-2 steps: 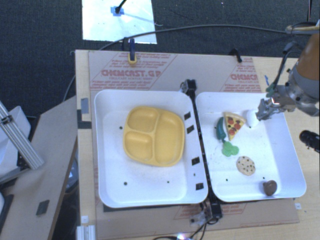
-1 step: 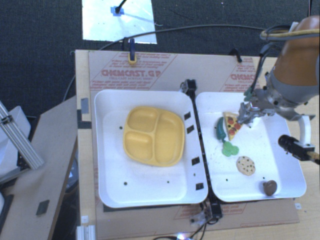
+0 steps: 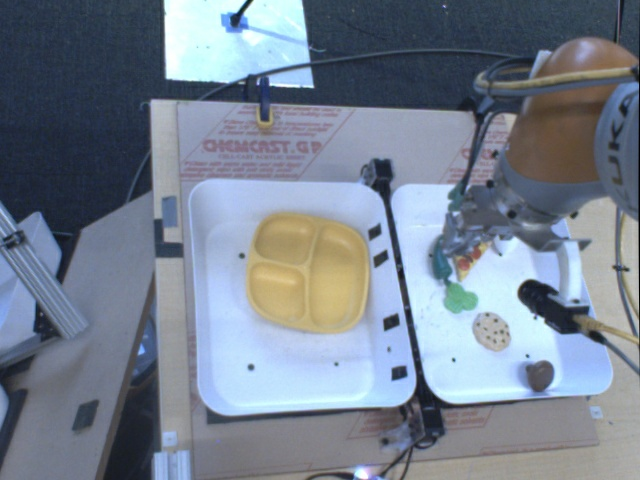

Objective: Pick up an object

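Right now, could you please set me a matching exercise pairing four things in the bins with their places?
Things:
1. yellow divided plate
2. cookie
3. brown lump
4. green piece

Places:
A. near corner of the right bin
B. middle of the left bin
C. just below the end effector
D. right bin, between the green piece and the brown lump

Pairs: 1-B, 2-D, 3-A, 4-C

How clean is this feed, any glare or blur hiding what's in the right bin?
Camera view: lighting is even and soft, with no washout on the right bin; the shiny sheet at the top glares brightly; the cookie and green piece read fairly sharp; the end effector is dim and cluttered in the arm's shade.
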`<state>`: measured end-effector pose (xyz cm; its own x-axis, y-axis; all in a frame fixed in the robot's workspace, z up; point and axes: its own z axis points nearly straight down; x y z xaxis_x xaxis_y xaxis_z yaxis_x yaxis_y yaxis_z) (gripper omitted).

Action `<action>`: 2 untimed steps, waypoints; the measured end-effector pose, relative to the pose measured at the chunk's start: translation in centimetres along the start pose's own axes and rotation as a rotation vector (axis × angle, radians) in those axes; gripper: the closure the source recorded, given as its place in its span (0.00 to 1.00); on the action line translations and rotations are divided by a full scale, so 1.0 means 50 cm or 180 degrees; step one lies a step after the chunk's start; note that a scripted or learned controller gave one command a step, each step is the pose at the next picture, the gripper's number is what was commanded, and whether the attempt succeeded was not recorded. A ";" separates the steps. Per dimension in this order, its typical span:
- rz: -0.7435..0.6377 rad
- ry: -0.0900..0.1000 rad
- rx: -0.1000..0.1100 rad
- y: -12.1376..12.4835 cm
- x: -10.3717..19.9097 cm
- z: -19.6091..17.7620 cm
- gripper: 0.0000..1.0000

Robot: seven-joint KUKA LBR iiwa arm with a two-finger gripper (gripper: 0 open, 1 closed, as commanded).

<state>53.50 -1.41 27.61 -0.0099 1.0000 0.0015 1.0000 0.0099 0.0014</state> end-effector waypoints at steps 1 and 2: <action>-0.0004 0.0003 -0.0001 -0.011 0.123 0.016 1.00; 0.0001 0.0002 -0.0002 -0.030 0.217 0.022 1.00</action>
